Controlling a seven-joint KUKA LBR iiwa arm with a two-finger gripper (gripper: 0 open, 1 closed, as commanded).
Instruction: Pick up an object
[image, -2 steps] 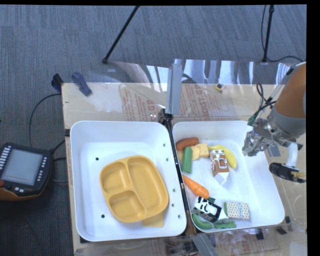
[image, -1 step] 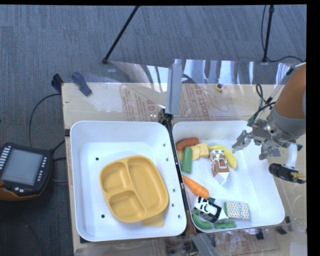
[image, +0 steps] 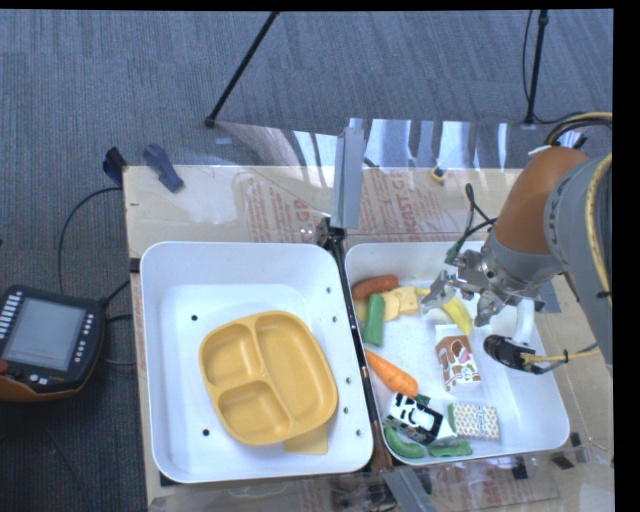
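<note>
The gripper (image: 468, 292) hangs low at the upper right of the right-hand bin (image: 548, 400), directly over a yellow banana (image: 457, 314) lying just below and left of it. Its fingers seem spread to either side of the fruit's upper end, but nothing is visibly clamped between them. To finish the pick well, I judge the arm should drop straight down so the fingers straddle the banana across its narrow width, then close firmly before lifting. The small illustrated carton (image: 457, 361) just below is near enough to get nudged. The divided yellow plate (image: 268, 376) sits well apart in the left bin.
</note>
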